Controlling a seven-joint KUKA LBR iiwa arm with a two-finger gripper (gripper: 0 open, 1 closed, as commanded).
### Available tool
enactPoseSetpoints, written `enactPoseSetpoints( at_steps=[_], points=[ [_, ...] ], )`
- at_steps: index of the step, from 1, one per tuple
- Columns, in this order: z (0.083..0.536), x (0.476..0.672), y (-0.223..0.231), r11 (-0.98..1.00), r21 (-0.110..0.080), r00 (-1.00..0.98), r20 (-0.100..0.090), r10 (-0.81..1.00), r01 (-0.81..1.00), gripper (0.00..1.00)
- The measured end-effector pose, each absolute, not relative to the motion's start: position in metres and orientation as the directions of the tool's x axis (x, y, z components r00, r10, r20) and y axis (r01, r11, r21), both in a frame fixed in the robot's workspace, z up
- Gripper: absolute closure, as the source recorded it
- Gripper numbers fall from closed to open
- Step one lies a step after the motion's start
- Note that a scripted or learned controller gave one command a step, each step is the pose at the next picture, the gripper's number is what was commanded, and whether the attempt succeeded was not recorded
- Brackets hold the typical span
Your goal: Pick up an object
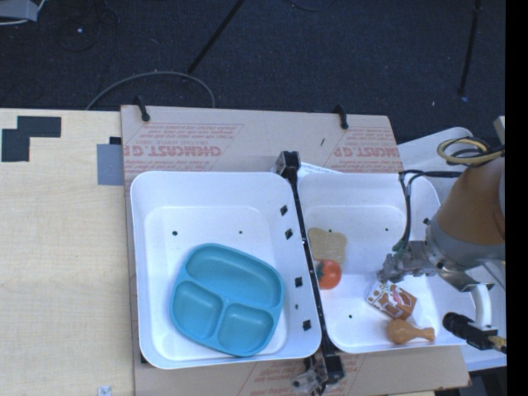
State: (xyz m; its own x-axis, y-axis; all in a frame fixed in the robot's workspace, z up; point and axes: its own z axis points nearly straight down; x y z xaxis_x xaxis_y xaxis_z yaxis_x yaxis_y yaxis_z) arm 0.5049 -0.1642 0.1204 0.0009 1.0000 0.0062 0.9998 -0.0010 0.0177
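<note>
The red-white packet lies flat in the right bin, near its front-right corner, w/ the pincer poised just above it, prob. lining up a grasp; pincer state: cannot tell. A tan drumstick toy, a red ball and a tan slab lie nearby; the blue tray sits in the left bin.
</note>
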Motion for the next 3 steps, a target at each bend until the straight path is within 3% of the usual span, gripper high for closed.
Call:
enactPoseSetpoints(
  at_steps=[1, 2, 3],
  points=[
    [0.174, 0.510, -0.174, 0.001, 0.000, -0.001, -0.001, 1.000, 1.000, 1.00],
    [0.231, 0.517, -0.168, 0.002, 0.001, -0.002, 0.000, 1.000, 1.000, 1.00],
    [0.254, 0.518, -0.169, 0.002, -0.002, -0.002, 0.000, 1.000, 1.000, 1.00]
  ],
)
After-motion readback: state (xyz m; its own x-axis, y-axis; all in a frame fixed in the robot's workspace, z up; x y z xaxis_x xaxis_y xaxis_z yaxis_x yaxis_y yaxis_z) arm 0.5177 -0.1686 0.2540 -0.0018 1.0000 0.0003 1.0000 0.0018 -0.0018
